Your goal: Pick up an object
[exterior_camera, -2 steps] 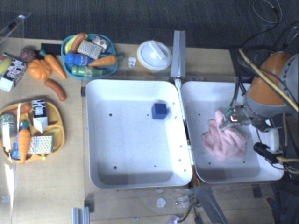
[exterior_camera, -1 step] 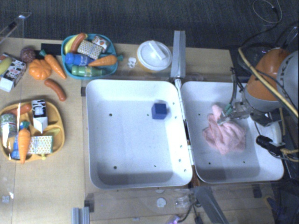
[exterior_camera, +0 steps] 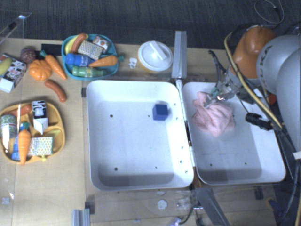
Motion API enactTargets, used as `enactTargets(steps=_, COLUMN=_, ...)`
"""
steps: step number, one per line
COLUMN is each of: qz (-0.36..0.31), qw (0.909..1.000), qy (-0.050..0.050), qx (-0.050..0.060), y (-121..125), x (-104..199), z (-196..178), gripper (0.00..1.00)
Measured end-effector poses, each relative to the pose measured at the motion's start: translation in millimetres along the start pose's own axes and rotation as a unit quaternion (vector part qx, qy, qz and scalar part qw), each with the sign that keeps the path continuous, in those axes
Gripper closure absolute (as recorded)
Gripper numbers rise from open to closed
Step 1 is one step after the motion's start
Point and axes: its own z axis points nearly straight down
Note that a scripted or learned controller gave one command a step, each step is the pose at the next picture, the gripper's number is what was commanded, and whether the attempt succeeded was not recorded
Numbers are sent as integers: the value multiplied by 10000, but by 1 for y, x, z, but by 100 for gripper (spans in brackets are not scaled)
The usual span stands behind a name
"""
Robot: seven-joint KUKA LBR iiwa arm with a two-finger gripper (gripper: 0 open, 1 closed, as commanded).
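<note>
While I am watching from the fixed overhead camera, everything below is running from the left edge of the bench to the right.

Far left: a yellow tray [exterior_camera: 57, 126] of toy food is sitting on the wooden bench [exterior_camera: 47, 192], with a toy carrot [exterior_camera: 23, 140] lying in it.

Upper left: a small orange pumpkin [exterior_camera: 39, 69] and a red sausage [exterior_camera: 56, 90] are lying loose on the bench, and a blue bowl [exterior_camera: 110, 70] just beyond them is holding more toy vegetables.

Top centre: a round white lid [exterior_camera: 155, 55] is resting just behind the bins.

Left bin: the left bin [exterior_camera: 136, 173] is holding a blue cube [exterior_camera: 161, 111], which is sitting alone toward its upper right, well apart from the arm.

Right bin: the right bin [exterior_camera: 244, 168] is holding a crumpled pink cloth [exterior_camera: 214, 117] in its upper left part.

Gripper: the gripper [exterior_camera: 217, 96] is hanging over the top edge of the pink cloth, touching or just above it; I am seeing its fingers slightly spread, with no fold of cloth visibly between them.

Arm: the grey arm [exterior_camera: 282, 65] is reaching in from the right, its orange band [exterior_camera: 249, 48] showing above the wrist.
</note>
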Motion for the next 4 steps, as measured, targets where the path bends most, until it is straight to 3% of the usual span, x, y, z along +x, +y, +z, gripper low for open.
enactTargets(steps=1, qz=-1073, qw=9942, qy=58, qx=68, y=-40, x=-12, z=-14, gripper=0)
enactTargets(steps=2, qz=-840, qw=9965, qy=-20, qx=-25, y=-33, x=28, z=-3, gripper=0)
enactTargets(steps=3, qz=-310, qw=9995, qy=25, qx=30, y=10, x=4, z=1, gripper=0)
enactTargets(steps=4, qz=-982, qw=9951, qy=65, qx=76, y=-56, x=10, z=-47, gripper=0)
